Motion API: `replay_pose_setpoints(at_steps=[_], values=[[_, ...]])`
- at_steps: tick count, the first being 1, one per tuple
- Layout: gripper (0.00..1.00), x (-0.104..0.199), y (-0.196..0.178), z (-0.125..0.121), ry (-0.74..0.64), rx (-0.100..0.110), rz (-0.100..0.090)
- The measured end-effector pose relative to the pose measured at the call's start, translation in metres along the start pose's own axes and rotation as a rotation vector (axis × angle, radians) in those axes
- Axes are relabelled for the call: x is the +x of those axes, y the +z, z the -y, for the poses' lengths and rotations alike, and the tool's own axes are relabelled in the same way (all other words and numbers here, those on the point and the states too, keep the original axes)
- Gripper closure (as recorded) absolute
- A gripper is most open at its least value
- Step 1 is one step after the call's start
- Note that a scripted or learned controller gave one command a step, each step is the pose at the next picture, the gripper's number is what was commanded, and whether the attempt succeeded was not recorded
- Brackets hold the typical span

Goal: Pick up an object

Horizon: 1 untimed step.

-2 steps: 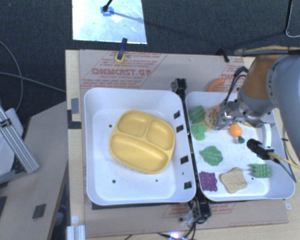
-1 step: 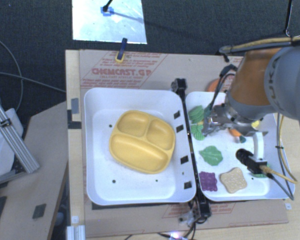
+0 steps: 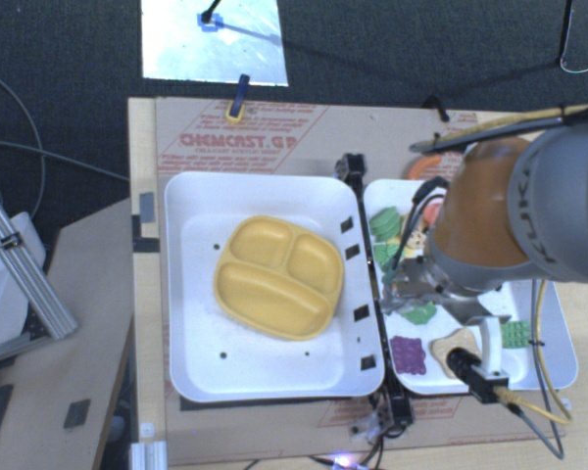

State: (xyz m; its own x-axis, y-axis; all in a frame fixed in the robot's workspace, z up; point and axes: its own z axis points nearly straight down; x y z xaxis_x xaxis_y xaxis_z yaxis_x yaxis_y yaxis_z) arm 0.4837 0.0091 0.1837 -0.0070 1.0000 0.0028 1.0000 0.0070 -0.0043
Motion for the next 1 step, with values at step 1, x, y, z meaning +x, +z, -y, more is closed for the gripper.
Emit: replay_pose_setpoints(at_steps=[1], values=[[1.00, 0.1031, -0.0664, -0.0039, -0.009, -0.011, -0.003]])
